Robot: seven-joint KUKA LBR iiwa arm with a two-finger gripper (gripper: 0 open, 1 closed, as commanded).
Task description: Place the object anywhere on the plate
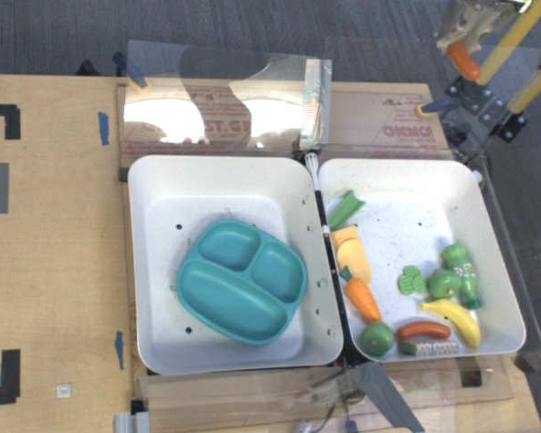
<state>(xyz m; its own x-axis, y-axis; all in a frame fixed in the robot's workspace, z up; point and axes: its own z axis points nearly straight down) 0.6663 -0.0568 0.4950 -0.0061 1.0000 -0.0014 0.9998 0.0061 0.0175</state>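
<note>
Several light, stiff, slick plastic foods, right bin [500, 269]; grasp carrot [362, 299] mid-body. My tool [466, 34] state: cannot tell.

The claw [469, 34] is cut off by the top edge, perhaps gripping something orange [463, 61].
</note>
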